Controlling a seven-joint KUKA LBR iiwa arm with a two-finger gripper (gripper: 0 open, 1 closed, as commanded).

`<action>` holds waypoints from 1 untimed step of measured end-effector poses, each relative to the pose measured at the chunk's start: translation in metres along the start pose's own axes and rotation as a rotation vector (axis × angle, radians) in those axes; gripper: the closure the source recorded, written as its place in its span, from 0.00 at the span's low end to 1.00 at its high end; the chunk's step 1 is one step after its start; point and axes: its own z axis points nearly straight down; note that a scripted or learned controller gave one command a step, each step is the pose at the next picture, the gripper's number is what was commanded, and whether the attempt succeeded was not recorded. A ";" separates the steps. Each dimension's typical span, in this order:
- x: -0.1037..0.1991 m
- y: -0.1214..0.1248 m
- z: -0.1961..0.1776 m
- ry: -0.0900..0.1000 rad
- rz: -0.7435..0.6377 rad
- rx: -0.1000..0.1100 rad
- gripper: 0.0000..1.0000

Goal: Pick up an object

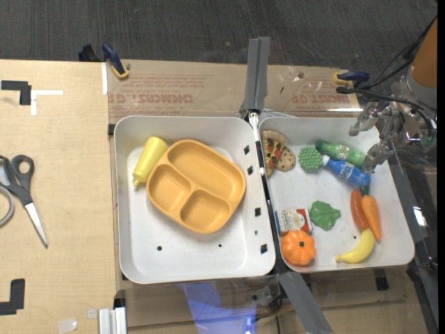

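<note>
Gripper (372,139) sits over the right bin's (398,259) far right corner, fingers spread wide and holding nothing, one fingertip just above the blue bottle (347,170). Right bin contents: green bottle (341,152) and green brush (311,159) along the far edge, pizza slice (277,154) at far left corner, carrots (366,213) by the right wall, banana (357,249) near right corner, pumpkin (298,248) and small carton (292,220) near left, green leaf (325,214) mid-bin. Left bin (188,266) has an orange divided plate (197,185) in the middle with a yellow bottle (149,159) touching its left edge.
</note>
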 end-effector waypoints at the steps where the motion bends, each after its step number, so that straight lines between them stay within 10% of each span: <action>1: 0.002 -0.009 0.101 0.000 -0.005 0.000 0.00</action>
